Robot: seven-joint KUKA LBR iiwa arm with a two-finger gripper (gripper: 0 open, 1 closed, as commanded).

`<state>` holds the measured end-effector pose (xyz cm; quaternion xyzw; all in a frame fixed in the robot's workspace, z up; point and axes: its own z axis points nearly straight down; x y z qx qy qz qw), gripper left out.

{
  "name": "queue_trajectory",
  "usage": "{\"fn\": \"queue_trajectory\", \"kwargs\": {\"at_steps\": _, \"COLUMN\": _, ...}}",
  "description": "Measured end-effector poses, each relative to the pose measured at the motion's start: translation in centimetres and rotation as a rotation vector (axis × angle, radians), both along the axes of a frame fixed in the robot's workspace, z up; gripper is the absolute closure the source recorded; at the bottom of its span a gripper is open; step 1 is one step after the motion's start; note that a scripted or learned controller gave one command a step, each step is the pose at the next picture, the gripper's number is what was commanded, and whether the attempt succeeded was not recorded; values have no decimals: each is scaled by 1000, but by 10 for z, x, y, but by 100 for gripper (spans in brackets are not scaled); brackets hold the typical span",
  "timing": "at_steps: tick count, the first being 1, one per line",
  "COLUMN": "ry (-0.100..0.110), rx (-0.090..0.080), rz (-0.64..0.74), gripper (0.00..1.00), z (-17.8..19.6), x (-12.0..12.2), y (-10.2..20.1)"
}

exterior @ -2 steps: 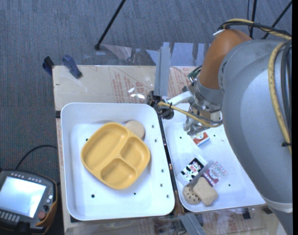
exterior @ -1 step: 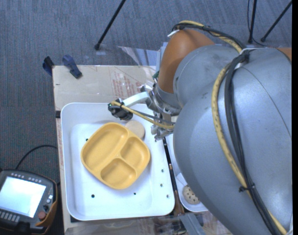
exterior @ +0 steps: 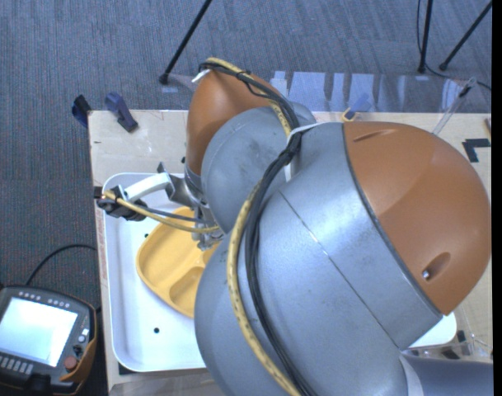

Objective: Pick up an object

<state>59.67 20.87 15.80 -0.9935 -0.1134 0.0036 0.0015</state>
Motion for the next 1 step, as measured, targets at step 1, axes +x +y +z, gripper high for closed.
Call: {"fn": "queue_trajectory", "kwargs": {"at_steps": 1, "ry": -3, "rx": -1, "rz": -19, "gripper": 100, "z": 11, "x": 4, "y": -10}}
